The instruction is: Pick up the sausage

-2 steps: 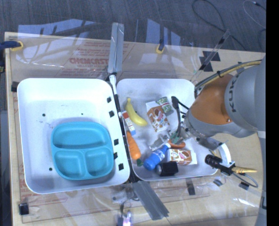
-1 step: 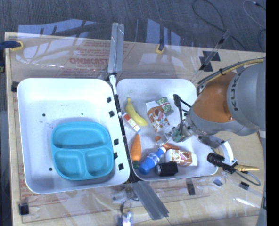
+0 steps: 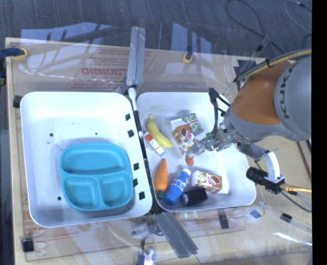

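The arm (image 3: 274, 101) reaches over the right bin (image 3: 238, 195), its gripper (image 3: 206, 143) low among the toy food.

Whether the gripper is released or clenched cannot be told; its tip is a small blurred cluster beside a red and white carton (image 3: 184, 131) near the middle of the bin. Just below that tip lies a small reddish piece (image 3: 189, 160), possibly the sausage, though it is too small to be sure; it rests on the bin floor and nothing shows it being gripped. A banana (image 3: 158, 134) lies to the left near the divider. A carrot (image 3: 161, 175), a blue bottle (image 3: 177, 186), a black object (image 3: 195, 196) and a second carton (image 3: 210, 181) sit toward the front wall. The left bin (image 3: 36, 126) holds a blue divided tray (image 3: 97, 175).
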Available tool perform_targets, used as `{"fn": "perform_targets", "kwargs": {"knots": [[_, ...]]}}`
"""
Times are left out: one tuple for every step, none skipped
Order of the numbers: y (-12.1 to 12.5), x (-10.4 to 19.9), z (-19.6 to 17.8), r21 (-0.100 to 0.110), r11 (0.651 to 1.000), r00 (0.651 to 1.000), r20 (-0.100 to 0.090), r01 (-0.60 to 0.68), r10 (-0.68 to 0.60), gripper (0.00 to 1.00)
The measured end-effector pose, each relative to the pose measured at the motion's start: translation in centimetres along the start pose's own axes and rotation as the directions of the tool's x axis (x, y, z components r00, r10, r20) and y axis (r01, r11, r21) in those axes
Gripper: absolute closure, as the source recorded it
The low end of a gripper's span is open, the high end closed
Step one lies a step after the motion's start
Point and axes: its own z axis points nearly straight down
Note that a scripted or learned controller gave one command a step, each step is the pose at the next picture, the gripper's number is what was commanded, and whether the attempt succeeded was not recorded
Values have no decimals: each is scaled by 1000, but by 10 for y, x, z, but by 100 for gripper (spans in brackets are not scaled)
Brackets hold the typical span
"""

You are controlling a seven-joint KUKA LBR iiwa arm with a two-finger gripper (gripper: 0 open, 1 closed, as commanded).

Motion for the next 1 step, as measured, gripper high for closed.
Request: {"fn": "perform_targets", "kwargs": {"knots": [[-20, 0, -73, -1, 974, 974, 0, -225, 225, 100]]}}
